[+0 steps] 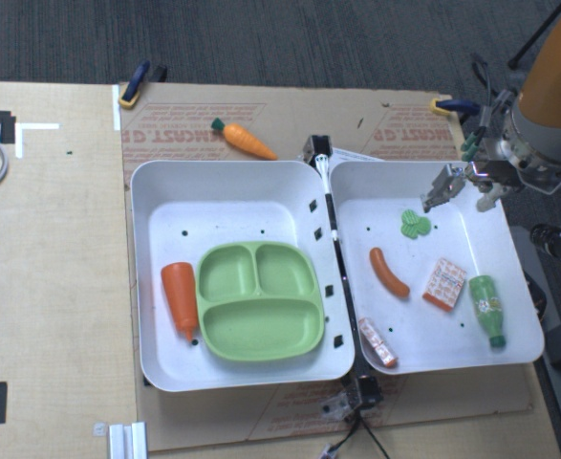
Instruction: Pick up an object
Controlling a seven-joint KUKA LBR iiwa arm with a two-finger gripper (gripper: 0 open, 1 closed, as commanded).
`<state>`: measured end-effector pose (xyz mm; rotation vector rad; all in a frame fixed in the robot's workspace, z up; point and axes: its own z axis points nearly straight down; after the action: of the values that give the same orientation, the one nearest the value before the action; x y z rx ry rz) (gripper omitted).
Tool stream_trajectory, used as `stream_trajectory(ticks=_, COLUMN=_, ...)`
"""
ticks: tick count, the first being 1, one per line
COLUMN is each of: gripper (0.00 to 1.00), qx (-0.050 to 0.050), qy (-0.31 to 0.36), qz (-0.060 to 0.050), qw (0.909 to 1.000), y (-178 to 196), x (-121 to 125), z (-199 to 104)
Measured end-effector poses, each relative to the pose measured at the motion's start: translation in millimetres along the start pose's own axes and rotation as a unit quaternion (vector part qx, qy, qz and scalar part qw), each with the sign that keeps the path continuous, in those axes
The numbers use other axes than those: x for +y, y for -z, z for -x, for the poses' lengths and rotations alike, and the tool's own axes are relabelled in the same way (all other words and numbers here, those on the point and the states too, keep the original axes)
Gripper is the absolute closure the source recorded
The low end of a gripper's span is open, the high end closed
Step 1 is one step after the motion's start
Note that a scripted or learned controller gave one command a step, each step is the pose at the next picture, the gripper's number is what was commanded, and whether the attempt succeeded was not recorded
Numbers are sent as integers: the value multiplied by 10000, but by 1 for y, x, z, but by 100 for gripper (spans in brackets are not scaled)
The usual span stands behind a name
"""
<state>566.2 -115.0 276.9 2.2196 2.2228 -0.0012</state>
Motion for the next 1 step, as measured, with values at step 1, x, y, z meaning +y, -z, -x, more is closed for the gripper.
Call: stream_trajectory(ticks=1, gripper=0, qx=3, qy=1090, qz=0, qw=9940, y=-185, x=-3, z=-13)
